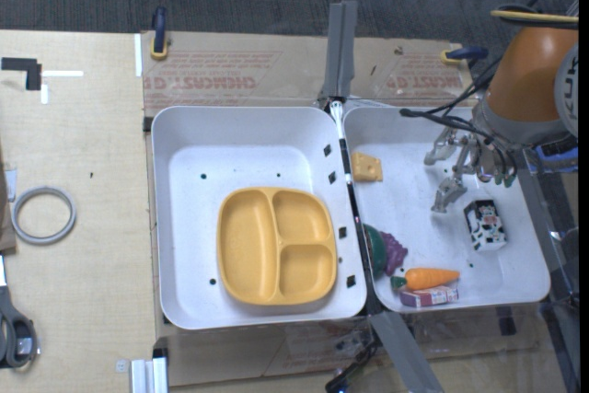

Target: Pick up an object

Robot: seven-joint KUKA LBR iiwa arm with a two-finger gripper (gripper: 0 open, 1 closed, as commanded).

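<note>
The claw [457, 175] hung open and empty over the right bin [529, 276]. Just beside it, toward the near edge, lay a black-and-white toy [485, 225], untouched.

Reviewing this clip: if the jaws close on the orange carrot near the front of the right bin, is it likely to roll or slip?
The carrot looks rounded and tapered, so it would probably roll if nudged sideways. Its surface seems smooth, likely plastic, so it may slip toward the thin end. It lies against a small pink box, which might block rolling forward.
</note>
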